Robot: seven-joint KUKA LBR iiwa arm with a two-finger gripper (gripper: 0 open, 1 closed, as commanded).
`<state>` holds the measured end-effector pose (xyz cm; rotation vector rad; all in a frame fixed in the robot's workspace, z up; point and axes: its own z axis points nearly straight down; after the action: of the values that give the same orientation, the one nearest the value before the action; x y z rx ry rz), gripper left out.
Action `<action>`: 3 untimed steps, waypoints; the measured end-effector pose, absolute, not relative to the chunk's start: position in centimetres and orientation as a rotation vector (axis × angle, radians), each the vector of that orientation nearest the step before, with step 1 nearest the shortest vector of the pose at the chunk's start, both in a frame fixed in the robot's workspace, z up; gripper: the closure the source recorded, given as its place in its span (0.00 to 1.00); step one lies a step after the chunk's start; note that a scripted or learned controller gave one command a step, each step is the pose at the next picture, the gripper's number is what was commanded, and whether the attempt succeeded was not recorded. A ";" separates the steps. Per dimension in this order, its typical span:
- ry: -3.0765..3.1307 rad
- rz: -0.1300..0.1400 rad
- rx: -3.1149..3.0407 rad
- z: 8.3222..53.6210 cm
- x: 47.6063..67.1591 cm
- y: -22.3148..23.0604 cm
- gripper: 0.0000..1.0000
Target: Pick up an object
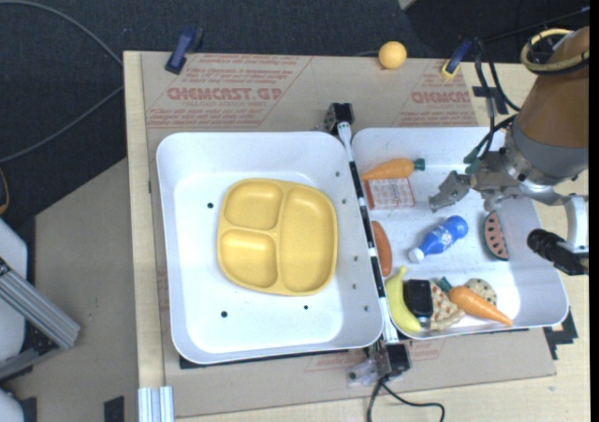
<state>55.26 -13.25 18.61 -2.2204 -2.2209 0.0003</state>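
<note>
Approach step: gripper appears open, empty, above blue bottle in right bin; next, descend & close.

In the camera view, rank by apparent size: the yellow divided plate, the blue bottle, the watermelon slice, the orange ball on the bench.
1. yellow divided plate, by far largest
2. blue bottle and watermelon slice: look alike, not ranked
3. orange ball, smallest
</note>
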 end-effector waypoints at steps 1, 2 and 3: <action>-2.221 0.000 -2.222 8.4 52.9 -12.7 0.00; -2.223 -0.001 -2.221 8.4 54.8 -11.2 0.00; -2.223 -0.002 -2.223 9.4 54.8 -11.2 1.00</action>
<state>54.85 -11.23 9.42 -2.2233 -2.2231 -0.0022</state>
